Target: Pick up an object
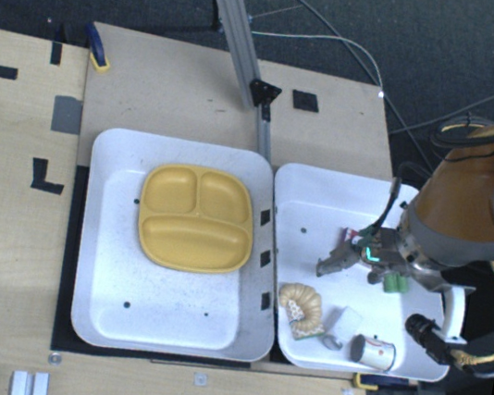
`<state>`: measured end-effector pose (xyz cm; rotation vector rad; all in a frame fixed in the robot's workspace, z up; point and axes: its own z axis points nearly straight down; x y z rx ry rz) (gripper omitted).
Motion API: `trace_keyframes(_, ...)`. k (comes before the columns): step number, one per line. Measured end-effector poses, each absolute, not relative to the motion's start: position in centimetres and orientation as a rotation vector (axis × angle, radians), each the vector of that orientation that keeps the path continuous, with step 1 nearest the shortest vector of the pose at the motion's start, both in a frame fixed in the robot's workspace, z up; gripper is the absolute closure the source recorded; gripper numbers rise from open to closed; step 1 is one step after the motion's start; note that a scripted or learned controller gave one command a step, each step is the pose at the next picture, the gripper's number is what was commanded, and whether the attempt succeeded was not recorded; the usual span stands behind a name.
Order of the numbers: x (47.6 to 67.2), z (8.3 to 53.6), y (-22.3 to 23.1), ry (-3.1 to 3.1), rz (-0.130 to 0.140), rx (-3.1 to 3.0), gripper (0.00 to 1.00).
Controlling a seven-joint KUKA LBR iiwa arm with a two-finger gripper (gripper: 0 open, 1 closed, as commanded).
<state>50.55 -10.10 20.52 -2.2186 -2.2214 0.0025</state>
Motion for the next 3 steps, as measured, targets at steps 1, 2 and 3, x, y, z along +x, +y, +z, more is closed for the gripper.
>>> trace_keyframes(1, 50.6, 20.5, -10.1, -2.222, 0.002, -2.219, 0.0)
trace_keyframes(2, 51.3, 14.6, -9.9, -2.218, 0.008, -2.216, 0.0)
trace_keyframes(3, 51.9, 8.6, -9.6, -2.223, 0.002, -2.221, 0.0)
